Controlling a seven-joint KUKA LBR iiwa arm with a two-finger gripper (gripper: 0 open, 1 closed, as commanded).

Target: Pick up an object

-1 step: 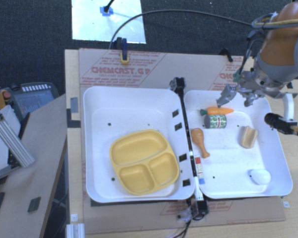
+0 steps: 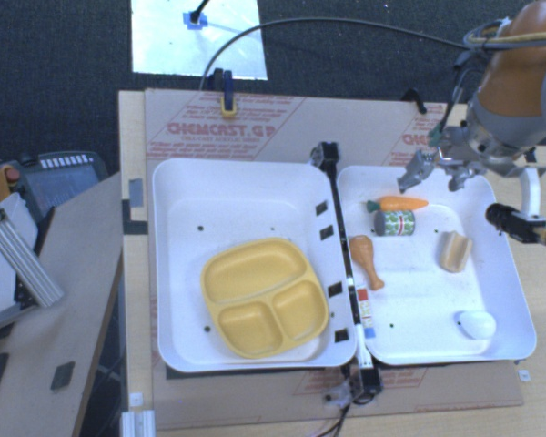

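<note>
Carrot [image 2: 403, 204] just below claw [image 2: 434, 177]

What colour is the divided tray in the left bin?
Yellow; the divided tray shows best in the camera view.

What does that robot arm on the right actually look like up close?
The arm is rounded, with a broad orange band over grey metal. Thin cables loop beside it. At its end sits a grey metal gripper with two slim fingers. A white bracket carrying a black cylinder sticks out from the side.
</note>
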